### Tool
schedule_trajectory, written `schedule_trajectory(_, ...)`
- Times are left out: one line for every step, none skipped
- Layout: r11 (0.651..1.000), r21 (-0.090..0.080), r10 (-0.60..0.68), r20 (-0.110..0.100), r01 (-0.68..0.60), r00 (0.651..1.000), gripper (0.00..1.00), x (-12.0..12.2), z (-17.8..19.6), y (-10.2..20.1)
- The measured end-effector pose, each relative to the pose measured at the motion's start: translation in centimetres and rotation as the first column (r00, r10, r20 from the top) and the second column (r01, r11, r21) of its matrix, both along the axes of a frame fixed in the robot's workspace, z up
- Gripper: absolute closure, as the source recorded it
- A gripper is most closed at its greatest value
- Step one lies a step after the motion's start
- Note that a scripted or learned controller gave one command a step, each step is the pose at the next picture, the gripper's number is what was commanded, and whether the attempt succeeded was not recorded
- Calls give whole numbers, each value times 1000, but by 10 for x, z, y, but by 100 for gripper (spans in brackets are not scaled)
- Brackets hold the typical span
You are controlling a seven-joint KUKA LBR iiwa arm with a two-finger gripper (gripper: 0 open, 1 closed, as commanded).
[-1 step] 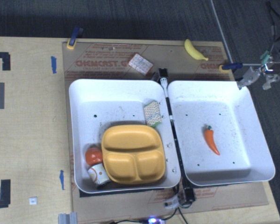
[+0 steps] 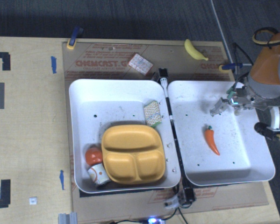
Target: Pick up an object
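An orange carrot [image 2: 211,140] lies in the middle of the right bin [image 2: 252,169]. My gripper [image 2: 218,108] hangs over the upper part of that bin, above and slightly right of the carrot, apart from it. Nothing shows between its fingers. In the left bin [image 2: 81,101] a yellow divided tray [image 2: 132,153] lies near the front. A red and white toy [image 2: 96,164] rests against its left side, and a small patterned packet [image 2: 152,113] sits beyond it near the bin's right wall.
A yellow banana [image 2: 195,50] and a small patterned card [image 2: 140,63] lie on the cardboard behind the bins. A black divider [image 2: 169,120] runs between the bins. Blue clamps [image 2: 74,36] hold the cardboard. Cables trail at the front edge [image 2: 179,202].
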State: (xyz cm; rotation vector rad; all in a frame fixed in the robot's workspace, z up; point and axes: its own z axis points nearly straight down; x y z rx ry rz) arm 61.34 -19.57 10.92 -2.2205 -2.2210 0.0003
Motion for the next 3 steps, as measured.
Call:
schedule_trajectory(1000,-1,0,2,0,1000,0,-54,-24,44)
schedule_trajectory(1000,-2,-1,6,1,1000,100,-53,-13,43)
schedule_trajectory(1000,0,2,3,-2,1000,100,-69,76,121)
